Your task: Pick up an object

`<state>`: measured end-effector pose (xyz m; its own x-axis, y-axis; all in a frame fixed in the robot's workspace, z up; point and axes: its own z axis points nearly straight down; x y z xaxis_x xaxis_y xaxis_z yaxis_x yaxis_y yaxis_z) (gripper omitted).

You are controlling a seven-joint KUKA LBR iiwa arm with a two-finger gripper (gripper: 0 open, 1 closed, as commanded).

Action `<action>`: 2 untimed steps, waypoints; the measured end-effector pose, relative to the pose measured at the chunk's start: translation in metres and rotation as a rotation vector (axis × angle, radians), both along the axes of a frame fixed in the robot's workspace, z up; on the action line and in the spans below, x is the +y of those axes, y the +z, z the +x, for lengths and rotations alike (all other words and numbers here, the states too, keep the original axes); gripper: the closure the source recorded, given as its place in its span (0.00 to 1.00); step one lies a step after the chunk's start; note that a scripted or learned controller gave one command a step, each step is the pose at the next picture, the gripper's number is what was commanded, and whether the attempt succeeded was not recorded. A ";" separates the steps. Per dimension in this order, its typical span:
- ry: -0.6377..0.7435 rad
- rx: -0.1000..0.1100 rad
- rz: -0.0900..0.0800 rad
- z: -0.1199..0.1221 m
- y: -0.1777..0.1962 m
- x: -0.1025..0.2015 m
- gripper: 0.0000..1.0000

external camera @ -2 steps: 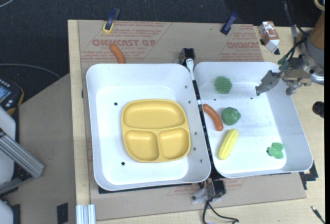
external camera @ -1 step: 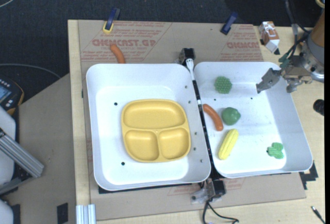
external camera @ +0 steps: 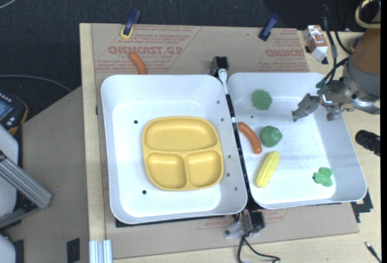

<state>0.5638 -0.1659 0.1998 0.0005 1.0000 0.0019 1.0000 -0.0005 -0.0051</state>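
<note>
Down front, a broccoli point(external camera: 323, 176) and a corn cob point(external camera: 267, 168) were seen in the right bin point(external camera: 344, 135); the corn was judged light, stiff and slick, best taken across its middle. Next back, a green ball point(external camera: 270, 135) lay just beside a carrot point(external camera: 249, 137), then a knobbly green ball point(external camera: 261, 99). Farthest, the gripper point(external camera: 317, 106) was held above the bin floor, fingers parted, nothing between them.
</note>
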 end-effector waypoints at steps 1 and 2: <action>0.001 0.001 0.000 0.005 -0.062 0.002 0.00; 0.000 0.000 0.000 0.005 -0.115 0.003 0.00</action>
